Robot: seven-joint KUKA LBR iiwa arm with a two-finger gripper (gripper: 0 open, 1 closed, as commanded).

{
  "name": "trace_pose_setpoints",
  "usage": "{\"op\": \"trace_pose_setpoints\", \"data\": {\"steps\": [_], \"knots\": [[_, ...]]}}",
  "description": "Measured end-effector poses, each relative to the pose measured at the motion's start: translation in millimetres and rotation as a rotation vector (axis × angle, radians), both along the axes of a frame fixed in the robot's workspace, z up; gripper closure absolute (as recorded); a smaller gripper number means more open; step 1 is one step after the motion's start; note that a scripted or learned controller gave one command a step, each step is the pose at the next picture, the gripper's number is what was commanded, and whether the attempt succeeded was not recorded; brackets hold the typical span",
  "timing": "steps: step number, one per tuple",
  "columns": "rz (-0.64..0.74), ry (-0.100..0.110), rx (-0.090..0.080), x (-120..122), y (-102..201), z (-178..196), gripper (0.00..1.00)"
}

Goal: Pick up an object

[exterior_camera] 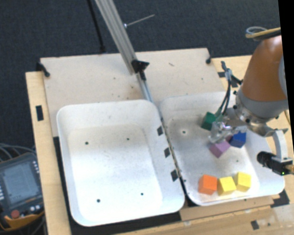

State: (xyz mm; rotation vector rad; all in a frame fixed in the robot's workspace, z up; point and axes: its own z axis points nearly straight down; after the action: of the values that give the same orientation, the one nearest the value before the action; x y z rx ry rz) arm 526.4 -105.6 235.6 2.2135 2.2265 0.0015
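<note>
Arm: The grey KUKA arm (263,84), orange band above the wrist, reaches in from the right over the right-hand bin.
Gripper: The gripper (222,130) hangs low over the middle of the right bin (197,195), among three blocks.
Fingers: Whether the fingers are apart or together cannot be told; the metal tip is small and blurred against the blocks, and no block can be seen between them.
Green block: A green block (208,120) lies just left of and above the gripper tip, close against it.
Purple block: A purple block (219,148) sits tilted just below the gripper tip on the bin floor.
Blue block: A blue block (238,140) lies just right of the purple one, partly under the wrist.
Front row: An orange block (208,184) and two yellow blocks (227,185) (243,181) stand side by side along the near wall of the right bin, well apart from the gripper.
Left bin: The left bin (71,164) adjoins the right one.
Desk: Both bins rest on a pale wooden desk (106,79), a slanted aluminium rail (118,31) rising from its back edge.
Surroundings: A control pendant (14,188) lies off the desk at far left.
</note>
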Motion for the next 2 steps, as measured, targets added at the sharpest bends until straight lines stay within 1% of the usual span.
{"op": "trace_pose_setpoints", "data": {"steps": [1, 2], "knots": [[-0.001, 0.003, 0.001, 7.8, 44.4, -7.2, 1.00], [0.002, -0.001, 0.002, 24.8, 92.4, 3.4, 1.00]]}}
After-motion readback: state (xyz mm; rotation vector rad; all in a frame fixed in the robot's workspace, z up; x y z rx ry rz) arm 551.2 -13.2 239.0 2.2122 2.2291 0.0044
